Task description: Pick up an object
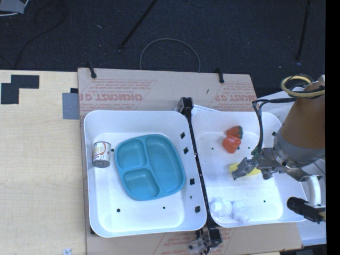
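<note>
**A:** What is being shown from the camera above the bench?

**B:** Two white bins are being seen side by side. In the left bin (101, 217), a blue divided plate (149, 166) is lying flat, and a small can (101, 154) is lying just beside the plate's left edge. In the right bin (271, 209), an orange-red object (232, 140) with a bit of green at its top is resting near the far side; what it is cannot be made out. White crumpled material (231, 209) is lying at the near edge.

**A:** And the arm?

**B:** The arm (304, 126) is being seen at the right, partly cut off by the frame. Its gripper (245, 169) is reaching low into the right bin. A yellow object (255, 171) is lying right at the gripper and is mostly hidden by it.

**A:** Is anything being gripped?

**B:** That cannot be told: the gripper's tip is dark and blurred, so neither how far the jaws are parted nor whether the yellow object is being held can be judged.
</note>
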`<state>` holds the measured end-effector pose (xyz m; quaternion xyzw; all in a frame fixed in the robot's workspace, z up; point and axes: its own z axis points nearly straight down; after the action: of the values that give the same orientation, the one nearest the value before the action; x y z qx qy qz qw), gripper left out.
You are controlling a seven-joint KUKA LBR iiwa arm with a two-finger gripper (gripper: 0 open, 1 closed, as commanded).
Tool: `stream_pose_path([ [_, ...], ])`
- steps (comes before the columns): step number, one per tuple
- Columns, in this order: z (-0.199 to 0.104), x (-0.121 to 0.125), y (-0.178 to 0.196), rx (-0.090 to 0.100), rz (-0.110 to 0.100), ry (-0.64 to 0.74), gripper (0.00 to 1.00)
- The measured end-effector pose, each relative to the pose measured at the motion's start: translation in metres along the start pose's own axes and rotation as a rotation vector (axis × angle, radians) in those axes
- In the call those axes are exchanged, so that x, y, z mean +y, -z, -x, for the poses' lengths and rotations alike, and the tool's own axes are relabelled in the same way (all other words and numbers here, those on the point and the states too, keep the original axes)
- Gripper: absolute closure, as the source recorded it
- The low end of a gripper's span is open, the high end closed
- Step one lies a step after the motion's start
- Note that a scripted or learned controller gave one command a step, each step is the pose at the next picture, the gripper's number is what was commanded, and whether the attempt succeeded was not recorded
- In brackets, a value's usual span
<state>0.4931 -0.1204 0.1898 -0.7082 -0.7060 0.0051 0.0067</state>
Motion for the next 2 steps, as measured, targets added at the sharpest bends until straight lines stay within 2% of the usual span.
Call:
stream_pose_path([
  [1,0.0,0.003,0.007,-0.002,0.015,0.003,0.0],
  [2,0.004,-0.007,-0.05,0.001,0.007,0.002,0.0],
])
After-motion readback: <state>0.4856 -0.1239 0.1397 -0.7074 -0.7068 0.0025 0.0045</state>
